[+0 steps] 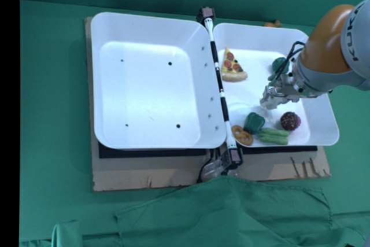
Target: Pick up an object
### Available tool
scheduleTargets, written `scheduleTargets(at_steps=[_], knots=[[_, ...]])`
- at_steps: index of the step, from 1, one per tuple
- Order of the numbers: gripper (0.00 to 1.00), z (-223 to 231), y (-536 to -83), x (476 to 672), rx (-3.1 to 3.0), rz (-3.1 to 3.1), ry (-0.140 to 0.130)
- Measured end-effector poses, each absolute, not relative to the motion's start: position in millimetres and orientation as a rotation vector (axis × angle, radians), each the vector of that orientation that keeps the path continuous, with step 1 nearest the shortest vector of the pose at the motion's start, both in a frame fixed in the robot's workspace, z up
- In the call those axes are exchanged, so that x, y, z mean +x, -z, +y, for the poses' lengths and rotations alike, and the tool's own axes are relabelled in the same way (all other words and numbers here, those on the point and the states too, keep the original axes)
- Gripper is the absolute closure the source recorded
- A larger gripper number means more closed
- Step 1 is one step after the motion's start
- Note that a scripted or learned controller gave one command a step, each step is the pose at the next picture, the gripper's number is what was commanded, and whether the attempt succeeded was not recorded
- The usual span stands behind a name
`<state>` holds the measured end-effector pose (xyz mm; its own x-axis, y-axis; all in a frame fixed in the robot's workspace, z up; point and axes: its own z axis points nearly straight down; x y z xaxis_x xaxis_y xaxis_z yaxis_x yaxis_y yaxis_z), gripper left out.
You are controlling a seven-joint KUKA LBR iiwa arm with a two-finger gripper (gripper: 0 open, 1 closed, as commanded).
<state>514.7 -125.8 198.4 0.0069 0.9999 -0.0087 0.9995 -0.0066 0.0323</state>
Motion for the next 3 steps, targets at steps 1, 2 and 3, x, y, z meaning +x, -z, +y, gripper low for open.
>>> scheduleTargets(at_steps=[1, 2, 3], knots=[[1.00, -90.5, -285.4, 558.0, 2.209, 2.216, -0.014], [1.00, -105.8, -186.1, 542.2, 2.227, 2.212, 0.000], [1.00, -112.2, -186.2, 492.0, 2.212, 2.198, -0.022]])
